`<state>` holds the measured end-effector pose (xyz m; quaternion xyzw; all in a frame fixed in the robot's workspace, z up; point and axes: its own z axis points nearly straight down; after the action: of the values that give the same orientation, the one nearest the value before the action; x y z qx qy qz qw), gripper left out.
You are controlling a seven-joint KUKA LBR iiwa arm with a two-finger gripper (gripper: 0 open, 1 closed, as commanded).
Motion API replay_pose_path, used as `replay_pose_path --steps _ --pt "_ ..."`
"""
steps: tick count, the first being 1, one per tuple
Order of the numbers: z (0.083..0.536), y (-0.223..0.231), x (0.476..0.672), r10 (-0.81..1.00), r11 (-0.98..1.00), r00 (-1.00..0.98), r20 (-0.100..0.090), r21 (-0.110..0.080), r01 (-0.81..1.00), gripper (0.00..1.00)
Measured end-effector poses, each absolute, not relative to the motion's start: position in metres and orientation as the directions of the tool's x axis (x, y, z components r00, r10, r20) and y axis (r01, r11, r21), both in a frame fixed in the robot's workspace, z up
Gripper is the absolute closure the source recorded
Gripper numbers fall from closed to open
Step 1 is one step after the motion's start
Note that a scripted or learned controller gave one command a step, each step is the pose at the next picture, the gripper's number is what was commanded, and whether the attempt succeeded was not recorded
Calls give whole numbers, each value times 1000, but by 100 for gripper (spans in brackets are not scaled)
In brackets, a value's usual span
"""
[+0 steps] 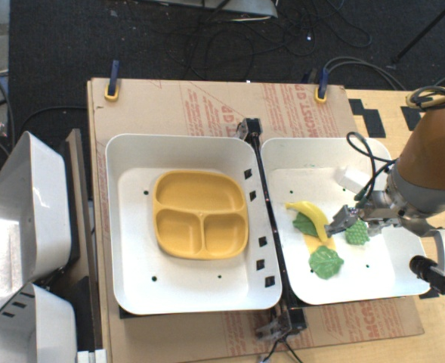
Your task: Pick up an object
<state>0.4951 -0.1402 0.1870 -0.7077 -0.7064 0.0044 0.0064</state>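
Note:
The right bin [381,277] holds a yellow banana [310,213] lying across a small green leaf [305,224]. A leafy green toy [326,262] lies nearer the front, and a knobbly green piece [357,234] sits right of the banana. A white block [351,178] rests toward the back of the bin. My gripper [343,220] hangs low over this bin, between the banana's right end and the knobbly green piece, close to both. The wrist hides part of that green piece.
The left bin [120,203] holds a yellow divided tray [201,212] at its middle. The arm's orange band [434,153] and grey wrist cover the right bin's right side. A black divider [264,203] runs between the bins. Cables trail behind the bench.

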Motion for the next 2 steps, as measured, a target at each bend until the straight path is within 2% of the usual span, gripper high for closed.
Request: replay_pose_path --steps 1,2 --pt "194 -140 498 1000 2 -2 0 -1 1000 0" --pt "132 -135 500 1000 -1 1 1 -4 1000 0"
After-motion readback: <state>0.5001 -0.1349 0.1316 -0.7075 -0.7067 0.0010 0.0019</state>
